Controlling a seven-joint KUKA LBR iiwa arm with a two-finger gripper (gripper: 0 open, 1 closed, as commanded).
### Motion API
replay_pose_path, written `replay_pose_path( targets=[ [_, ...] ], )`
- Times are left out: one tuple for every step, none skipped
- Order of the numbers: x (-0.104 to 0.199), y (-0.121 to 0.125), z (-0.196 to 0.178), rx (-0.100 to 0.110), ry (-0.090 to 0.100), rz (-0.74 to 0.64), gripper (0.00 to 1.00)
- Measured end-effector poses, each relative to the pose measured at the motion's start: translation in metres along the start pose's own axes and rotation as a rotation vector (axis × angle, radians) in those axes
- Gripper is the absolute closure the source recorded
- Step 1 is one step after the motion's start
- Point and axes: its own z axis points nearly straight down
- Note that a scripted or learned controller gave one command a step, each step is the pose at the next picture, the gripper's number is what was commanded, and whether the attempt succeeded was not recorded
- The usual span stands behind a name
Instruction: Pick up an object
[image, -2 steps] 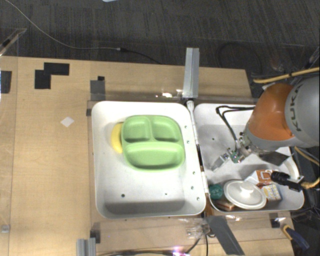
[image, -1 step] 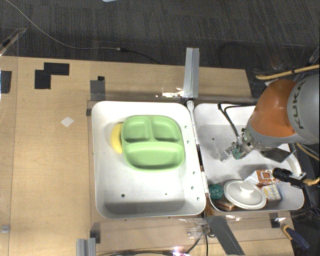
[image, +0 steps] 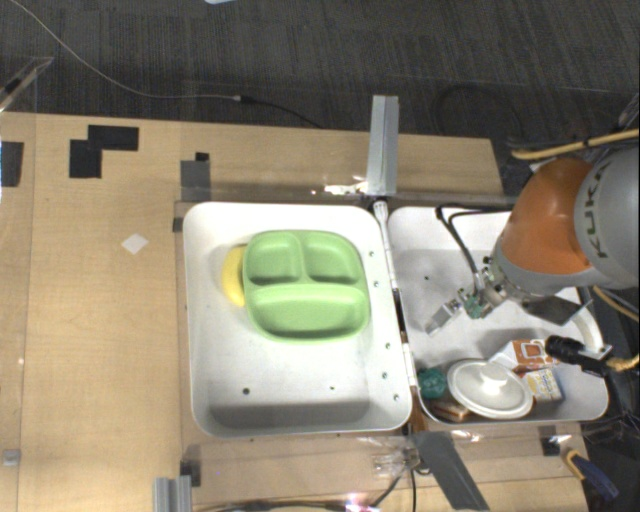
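1. My grey arm with its orange band (image: 545, 225) reaches in from three o'clock over the right shallow white bin (image: 425, 240); my two-finger pincer (image: 445, 315) hangs low over that bin's bare floor, near its middle.
2. I cannot tell how the pincer stands; its tip is small and blurred, and I see nothing clearly caught in it.
3. The things I might pick up lie at about five o'clock from the pincer, along the bin's near wall: a round white lid-like dish (image: 490, 388), a small teal object (image: 432, 382) just beside it at its nine o'clock, a brown piece (image: 450, 410) tucked under its lower left edge, and a small orange-and-white printed carton (image: 535, 368) touching it at its three o'clock.
4. All of these rest on the bin floor, apart from my pincer.
5. The left shallow white bin (image: 290, 400) holds a green plastic tray with three compartments (image: 305, 283) in its far half; a yellow object (image: 233, 277) peeks from beneath the tray at its nine o'clock edge.
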Motion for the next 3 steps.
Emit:
replay_pose_path(
  targets=[
    [0.031, -0.05, 0.011, 0.005, 0.004, 0.112, 0.0],
    [0.027, -0.039, 0.012, 0.01, 0.006, 0.148, 0.0],
    [-0.014, 0.002, 0.014, 0.008, 0.005, 0.111, 0.0]
  ],
)
